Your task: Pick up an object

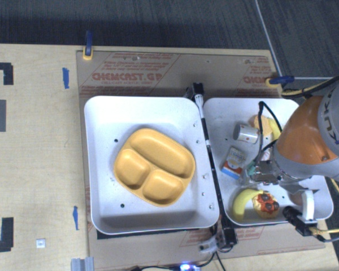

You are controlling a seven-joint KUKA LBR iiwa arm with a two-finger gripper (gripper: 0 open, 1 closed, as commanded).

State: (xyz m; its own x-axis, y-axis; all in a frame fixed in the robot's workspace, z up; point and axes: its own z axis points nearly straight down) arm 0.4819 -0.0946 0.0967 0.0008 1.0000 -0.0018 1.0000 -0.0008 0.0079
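Note:
The right bin (220,117) holds a small silver can (246,133), a yellow item (261,124) behind it, a small box with orange and blue sides (234,161), a yellow banana (243,201) and a round red and yellow patterned object (265,204). My gripper (262,173) reaches down into this bin from the right, between the box and the banana, with the orange wrist band (305,134) above it. Cables and the wrist cover most of the gripper's tip.
The left bin (101,123) holds a yellow three-compartment tray (153,166) lying upside down near its middle. Both bins rest on a cardboard sheet (130,72) on the wooden bench. A black divider (206,145) runs between the bins.

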